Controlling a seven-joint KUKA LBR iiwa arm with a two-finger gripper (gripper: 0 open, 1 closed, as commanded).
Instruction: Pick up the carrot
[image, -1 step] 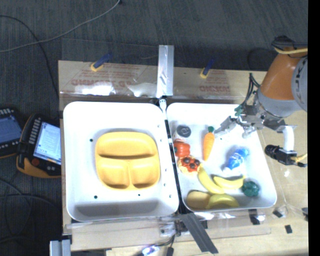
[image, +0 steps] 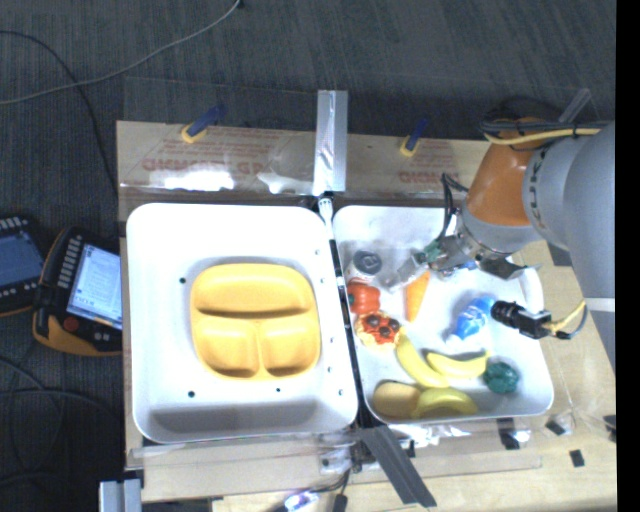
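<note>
**Gripper at the carrot's top end, right bin**

At the far left of the frame you see a pendant lying on the floor beside the bench. Moving right, the left bin fills the centre-left; a yellow tray with three compartments sits in its middle.

Past the divider, the right bin holds the clutter. Along its left wall lie a red-orange piece and, just below it, a red piece with dark spots. Above them sits a small grey disc. The carrot lies in the upper middle of this bin, tilted, its thick end up and to the right, its tip pointing down-left. Below it a banana curves along, with a pear at the lower edge. Right of the carrot are a blue item and, lower right, a green ball.

The gripper is right at the carrot's upper end, coming from the arm at the upper right. You cannot tell from this view how it is set or whether it grips the carrot.
</note>
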